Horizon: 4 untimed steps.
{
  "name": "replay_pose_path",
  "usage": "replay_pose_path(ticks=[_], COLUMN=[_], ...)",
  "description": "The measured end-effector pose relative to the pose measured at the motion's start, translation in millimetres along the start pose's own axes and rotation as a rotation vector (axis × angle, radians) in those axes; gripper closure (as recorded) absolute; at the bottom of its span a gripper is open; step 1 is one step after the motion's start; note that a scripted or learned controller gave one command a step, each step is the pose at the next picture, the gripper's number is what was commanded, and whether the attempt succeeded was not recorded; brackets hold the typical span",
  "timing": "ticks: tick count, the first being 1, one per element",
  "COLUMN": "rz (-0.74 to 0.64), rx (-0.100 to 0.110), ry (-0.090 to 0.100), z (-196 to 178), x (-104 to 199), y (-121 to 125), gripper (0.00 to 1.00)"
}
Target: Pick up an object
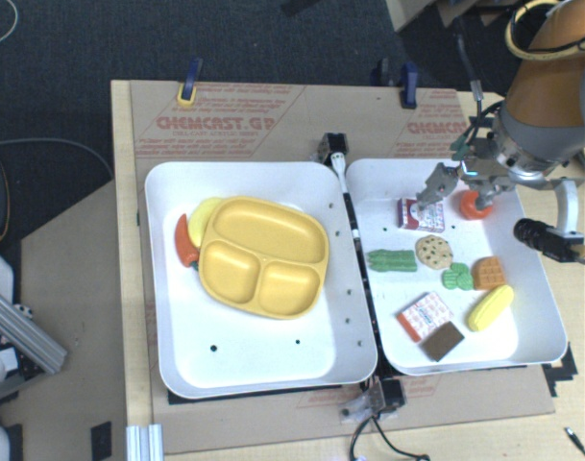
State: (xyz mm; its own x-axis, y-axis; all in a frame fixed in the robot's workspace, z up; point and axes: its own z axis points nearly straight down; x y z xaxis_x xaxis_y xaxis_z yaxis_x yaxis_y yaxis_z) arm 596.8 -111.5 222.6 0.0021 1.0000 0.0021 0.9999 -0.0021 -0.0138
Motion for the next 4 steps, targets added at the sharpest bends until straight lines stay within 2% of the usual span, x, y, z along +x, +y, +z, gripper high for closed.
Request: replay_pose_path(ticks=[1, 2, 3, 4], rz=[-0.003, -0.001, -0.002, -0.003], rx=[-0.014, -0.007, -0.006, -0.013], ry=[-0.002, -0.001, 0.000, -0.002], z=[-8, 49, 112, 137], x=[0, -9, -4, -3], y=[3, 0, 3, 4], gripper=[0.00, 0.00, 0.00, 0.00])
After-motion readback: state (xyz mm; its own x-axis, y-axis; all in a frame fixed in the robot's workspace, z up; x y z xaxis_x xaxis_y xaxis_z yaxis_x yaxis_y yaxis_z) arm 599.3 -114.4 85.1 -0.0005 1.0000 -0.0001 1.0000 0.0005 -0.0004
